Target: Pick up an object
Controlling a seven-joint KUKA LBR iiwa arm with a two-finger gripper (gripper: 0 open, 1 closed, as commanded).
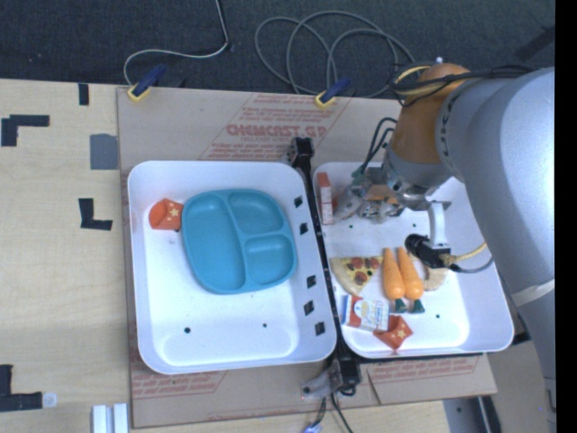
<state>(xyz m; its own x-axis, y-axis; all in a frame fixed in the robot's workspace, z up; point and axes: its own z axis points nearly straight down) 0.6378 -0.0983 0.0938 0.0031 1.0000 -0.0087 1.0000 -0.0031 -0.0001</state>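
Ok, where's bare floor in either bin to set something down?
Left bin: the front strip below the blue divided plate. Right bin: the front right corner past the carrots. Crowded around the pizza slice and under the gripper.

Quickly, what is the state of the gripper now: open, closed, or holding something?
Gripper: cannot be told; it hangs over the right bin, near its far end.

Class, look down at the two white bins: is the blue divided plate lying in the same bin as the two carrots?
No, the blue plate lies in the left bin, the carrots in the right bin.

Dark carpet floor [108,16] behind a light wooden bench [54,269] topped with brown cardboard [261,129]
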